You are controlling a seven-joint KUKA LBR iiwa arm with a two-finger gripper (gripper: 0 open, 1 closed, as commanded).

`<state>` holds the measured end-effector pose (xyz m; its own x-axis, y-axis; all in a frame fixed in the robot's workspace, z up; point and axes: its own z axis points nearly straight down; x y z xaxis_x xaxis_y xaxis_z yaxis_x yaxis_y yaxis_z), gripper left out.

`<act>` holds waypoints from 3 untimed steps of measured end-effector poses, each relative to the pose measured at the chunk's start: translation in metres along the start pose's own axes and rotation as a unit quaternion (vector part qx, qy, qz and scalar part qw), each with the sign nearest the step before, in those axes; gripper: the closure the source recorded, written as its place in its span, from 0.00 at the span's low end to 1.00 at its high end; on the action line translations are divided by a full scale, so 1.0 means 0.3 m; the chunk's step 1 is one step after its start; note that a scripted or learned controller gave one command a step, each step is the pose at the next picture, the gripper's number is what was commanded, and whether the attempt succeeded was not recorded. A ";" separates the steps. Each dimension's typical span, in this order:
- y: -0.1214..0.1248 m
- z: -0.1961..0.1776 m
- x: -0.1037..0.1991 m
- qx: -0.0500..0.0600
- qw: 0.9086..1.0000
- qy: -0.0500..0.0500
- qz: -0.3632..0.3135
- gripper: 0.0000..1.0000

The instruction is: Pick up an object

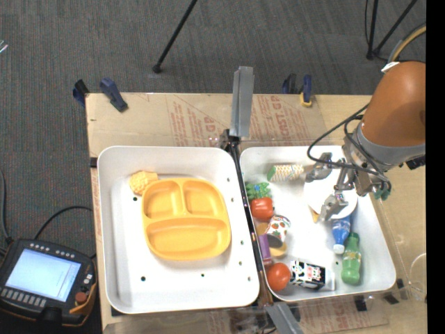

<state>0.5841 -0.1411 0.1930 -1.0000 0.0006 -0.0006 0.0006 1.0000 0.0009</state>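
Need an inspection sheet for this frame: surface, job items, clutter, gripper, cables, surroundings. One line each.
Surface: cardboard-covered bench bearing the left bin and the right bin side by side.
Job's things: in the right bin, corn cob, tomato, blue bottle, green bottle, milk carton, carrot-like toy.
Clutter: yellow divided plate in the left bin, a small yellow toy at its upper left corner.
Grippers: gripper low over the right bin, above the blue bottle; finger state unclear.
Cables: black cable looping by the wrist; another on the floor at left.
Surroundings: blue clamps on the bench edge, teach pendant lower left, tripod legs on the carpet.
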 end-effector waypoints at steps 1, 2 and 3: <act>-0.220 0.321 0.098 0.000 1.000 -0.002 0.013 0.00; -0.120 0.354 0.358 -0.001 0.993 0.001 -0.120 0.00; 0.052 0.355 0.338 -0.001 0.987 0.001 -0.159 0.00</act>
<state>0.4828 -0.1252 0.0865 -0.9495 -0.3138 0.0016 -0.3138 0.9495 0.0039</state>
